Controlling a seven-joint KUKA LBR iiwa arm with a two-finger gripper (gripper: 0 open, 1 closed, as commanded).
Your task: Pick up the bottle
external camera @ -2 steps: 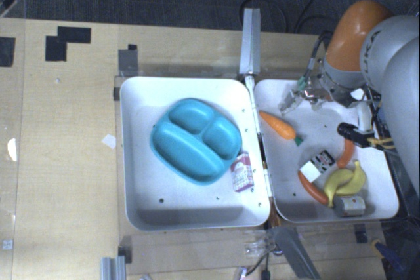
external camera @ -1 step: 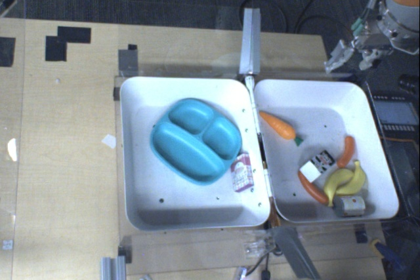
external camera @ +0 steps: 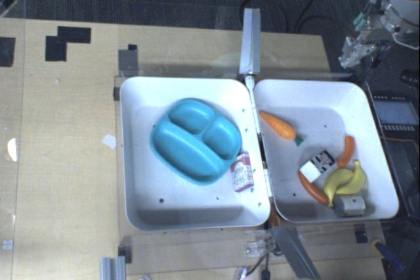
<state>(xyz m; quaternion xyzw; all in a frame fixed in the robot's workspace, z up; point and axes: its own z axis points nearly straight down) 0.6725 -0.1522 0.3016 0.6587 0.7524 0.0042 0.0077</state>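
Observation:
The bottle (external camera: 242,172) is small, with a red-and-white label, and lies on its side in the left bin (external camera: 141,200). It rests near that bin's right wall, touching the lower right edge of a blue divided plate (external camera: 197,139). My gripper (external camera: 358,54) hangs beyond the far right corner of the right bin (external camera: 367,108), above the dark floor and far from the bottle. It is open with nothing between its fingers.
The right bin holds an orange carrot (external camera: 278,126), a red sausage-like piece (external camera: 346,149), a yellow banana (external camera: 344,181), a small white-and-black box (external camera: 317,166), another orange piece (external camera: 313,188) and a grey block (external camera: 350,205). A metal post (external camera: 251,42) stands behind the divider between the bins.

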